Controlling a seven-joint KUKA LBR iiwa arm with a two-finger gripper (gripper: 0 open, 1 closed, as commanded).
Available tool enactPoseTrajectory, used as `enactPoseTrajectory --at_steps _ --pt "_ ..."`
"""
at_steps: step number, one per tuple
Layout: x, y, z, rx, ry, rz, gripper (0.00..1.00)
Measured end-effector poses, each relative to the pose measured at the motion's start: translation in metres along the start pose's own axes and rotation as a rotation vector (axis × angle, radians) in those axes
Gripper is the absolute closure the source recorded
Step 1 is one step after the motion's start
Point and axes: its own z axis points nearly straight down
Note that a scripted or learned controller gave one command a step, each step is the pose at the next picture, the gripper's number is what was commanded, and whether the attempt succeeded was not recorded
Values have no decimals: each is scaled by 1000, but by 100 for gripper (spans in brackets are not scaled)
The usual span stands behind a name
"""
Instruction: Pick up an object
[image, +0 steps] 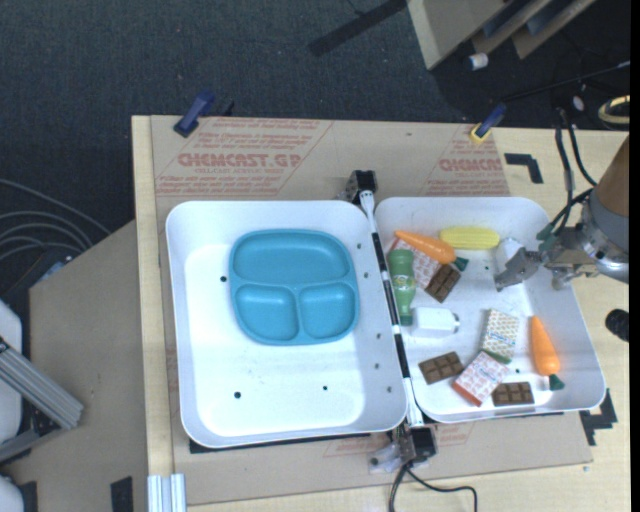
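My gripper (537, 273) hangs over the right side of the right bin (570, 385), its two grey fingers spread open with nothing between them. Below it lie a patterned packet (501, 333) and an orange carrot (543, 346). To its left are a yellow corn cob (470, 238), a second carrot (424, 243), a brown chocolate bar (443, 283) and a green bottle (401, 285). A small white piece (511, 248) sits just beside the left finger.
The left bin (200, 380) holds a blue divided plate (293, 285). Near the right bin's front lie two chocolate pieces (440, 367) (512, 393), a red-and-white packet (481, 375) and a white object (436, 321). Cables hang at the upper right.
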Motion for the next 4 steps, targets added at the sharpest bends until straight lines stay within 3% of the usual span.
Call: enactPoseTrajectory --at_steps 1,2,3,4 --pt "-2 83 88 -21 -8 -2 0" --pt "25 112 96 0 -14 -2 0" --pt "28 112 84 3 -8 -4 100" --pt "28 113 85 3 -7 -4 0"
